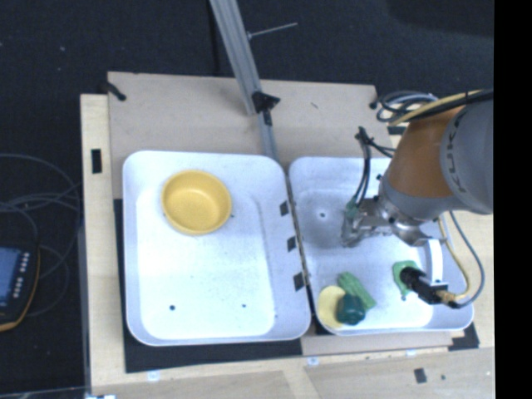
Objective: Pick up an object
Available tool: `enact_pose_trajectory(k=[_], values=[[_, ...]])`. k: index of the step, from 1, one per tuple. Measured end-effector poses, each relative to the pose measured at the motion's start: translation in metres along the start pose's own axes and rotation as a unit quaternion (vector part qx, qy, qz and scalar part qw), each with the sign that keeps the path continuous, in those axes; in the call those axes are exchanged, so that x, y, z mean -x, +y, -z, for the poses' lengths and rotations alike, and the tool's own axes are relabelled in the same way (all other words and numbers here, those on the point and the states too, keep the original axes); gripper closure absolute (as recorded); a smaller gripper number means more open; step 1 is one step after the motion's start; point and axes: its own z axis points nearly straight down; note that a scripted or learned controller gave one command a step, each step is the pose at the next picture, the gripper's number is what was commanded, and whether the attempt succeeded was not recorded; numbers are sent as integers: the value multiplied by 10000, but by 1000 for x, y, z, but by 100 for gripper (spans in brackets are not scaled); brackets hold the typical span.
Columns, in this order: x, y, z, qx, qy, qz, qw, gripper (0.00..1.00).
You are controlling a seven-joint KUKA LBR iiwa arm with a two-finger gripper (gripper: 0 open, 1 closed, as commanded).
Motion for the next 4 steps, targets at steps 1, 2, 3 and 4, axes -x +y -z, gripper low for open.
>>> enact_pose_trajectory(k=[1,2,3,4], values=[[3,3,63,23,-7,5,10000,100],[3,3,77,2,-3,6,10000,100],[-55,13,75,-8,3,29,10000,100],[-111,20,72,-9,3,28,10000,100]])
